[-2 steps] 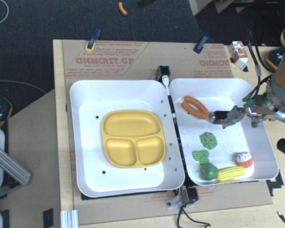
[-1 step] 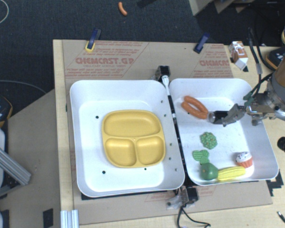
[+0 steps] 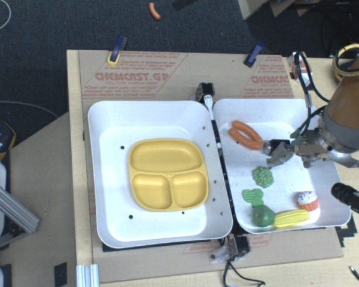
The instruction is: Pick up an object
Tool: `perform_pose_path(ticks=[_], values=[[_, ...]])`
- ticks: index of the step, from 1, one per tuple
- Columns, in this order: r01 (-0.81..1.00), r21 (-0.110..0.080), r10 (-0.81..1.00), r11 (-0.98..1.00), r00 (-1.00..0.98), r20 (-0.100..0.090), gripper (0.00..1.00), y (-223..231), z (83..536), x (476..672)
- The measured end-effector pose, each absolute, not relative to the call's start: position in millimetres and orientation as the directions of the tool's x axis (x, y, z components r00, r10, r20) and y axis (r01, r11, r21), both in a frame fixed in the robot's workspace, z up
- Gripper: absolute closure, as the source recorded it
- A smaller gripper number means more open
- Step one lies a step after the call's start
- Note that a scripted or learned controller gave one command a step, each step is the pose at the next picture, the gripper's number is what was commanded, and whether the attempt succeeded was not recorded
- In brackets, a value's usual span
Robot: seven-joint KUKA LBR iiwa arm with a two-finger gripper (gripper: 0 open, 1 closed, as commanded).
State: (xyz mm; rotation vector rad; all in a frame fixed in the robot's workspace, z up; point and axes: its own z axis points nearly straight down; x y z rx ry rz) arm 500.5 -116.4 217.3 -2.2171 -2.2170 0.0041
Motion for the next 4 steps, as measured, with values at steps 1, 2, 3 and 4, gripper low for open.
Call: perform_pose_path(ticks=[1,2,3,4], values=[[1.0,-0.007,1.0,-0.001,0.001,0.002,0.0,-120.6,172.0,504.1],[1.0,-0.007,1.0,0.0,0.0,0.002,0.0,-119.4,109.2,507.6],[1.0,-0.005,1.0,-0.001,0.001,0.002,0.0,-118.6,82.9,506.9],[1.0,0.0,1.0,-0.002,0.002,0.001,1.0,-119.2,94.8,507.6]])
